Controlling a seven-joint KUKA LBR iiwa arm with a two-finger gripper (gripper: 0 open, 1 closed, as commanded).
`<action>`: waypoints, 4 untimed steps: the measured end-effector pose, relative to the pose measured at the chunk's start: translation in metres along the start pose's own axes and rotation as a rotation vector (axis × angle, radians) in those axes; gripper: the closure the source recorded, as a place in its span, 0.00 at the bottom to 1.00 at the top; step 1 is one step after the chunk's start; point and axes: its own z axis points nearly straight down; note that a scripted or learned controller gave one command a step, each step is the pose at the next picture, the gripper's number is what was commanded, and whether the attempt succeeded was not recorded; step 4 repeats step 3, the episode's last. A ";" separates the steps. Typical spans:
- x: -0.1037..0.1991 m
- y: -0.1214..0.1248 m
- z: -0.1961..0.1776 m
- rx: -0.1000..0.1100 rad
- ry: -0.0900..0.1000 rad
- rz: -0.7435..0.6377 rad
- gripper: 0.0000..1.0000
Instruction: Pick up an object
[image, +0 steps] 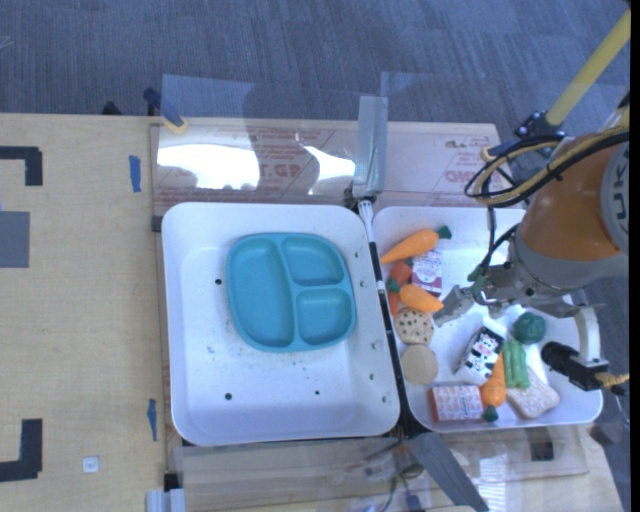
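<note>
Orange toy carrots crowd the right bin (590, 400), and we count that clutter as the main hazard. The gripper (462, 300) hangs low over the bin's left half, with a carrot (420, 298) just beside its tip, a cookie (412, 325) near below, and a small red-and-white packet (428, 268) just above. A descent here could wedge a finger between neighbours, nudge them aside, or pinch two things at once. Rounded, smooth plastic food seems likely to squirt out of a shallow grip. The bin's dividing wall lies close on the left, so a push could trap items against it.

We see the arm (570, 215) reaching in from the right, its orange band above the wrist, wrist bent downward and leftward. The jaws appear slightly spread with nothing between them, though glare and blur leave us unsure. In the left bin (190, 400) sits a blue divided tray (292, 290), well apart.
</note>
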 end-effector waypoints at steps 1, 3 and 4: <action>-0.056 -0.041 0.070 -0.012 -0.006 -0.011 0.00; 0.020 0.011 -0.041 -0.014 -0.002 0.038 1.00; 0.020 0.011 -0.041 -0.014 -0.002 0.038 1.00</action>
